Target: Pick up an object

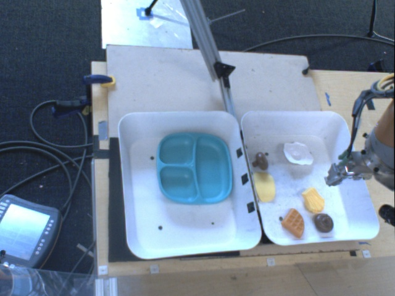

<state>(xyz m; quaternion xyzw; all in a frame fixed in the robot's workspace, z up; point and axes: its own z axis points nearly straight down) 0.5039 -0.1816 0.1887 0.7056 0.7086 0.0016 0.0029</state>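
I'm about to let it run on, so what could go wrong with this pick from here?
1. The claw sits near the right bin's far wall, apart from every item, so it may close on nothing.
2. The yellow piece, waffle and brown round piece lie close together; going for one could knock another.
3. The white piece blends into the bin, making it easy to miss.

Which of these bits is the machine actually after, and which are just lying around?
For the job: hand; right bin with white piece, yellow piece, orange waffle, yellow-orange piece, two brown pieces.

Lying about: teal tray, cables, handheld screen.
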